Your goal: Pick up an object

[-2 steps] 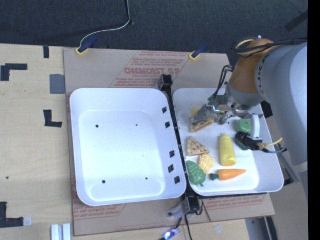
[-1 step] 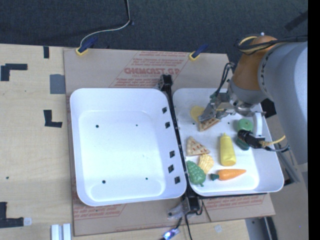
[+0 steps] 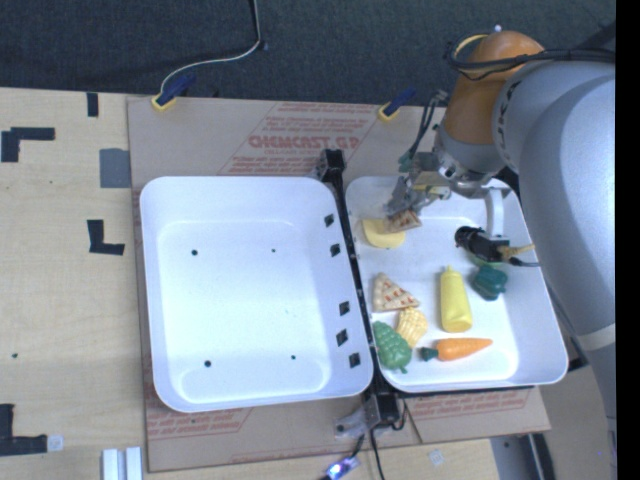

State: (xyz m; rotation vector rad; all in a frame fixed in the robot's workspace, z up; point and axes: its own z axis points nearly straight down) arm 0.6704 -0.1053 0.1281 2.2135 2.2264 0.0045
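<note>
The hand hung low over the yellow piece in the right bin's far left corner, likely lined up to grab it; whether it was clenched or released could not be told.

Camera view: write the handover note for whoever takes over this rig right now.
Gripper: down in the right white bin, near its far left corner, close beside the pale yellow toy chunk. Whether it touches the chunk cannot be told.
Things: the same bin holds a tan waffle wedge, yellow corn piece, green broccoli toy, orange carrot, yellow bottle and dark teal toy.
Done: nothing visibly lifted; these items lie on the bin floor.
Left: secure one object, probably the yellow chunk, and raise it.
</note>
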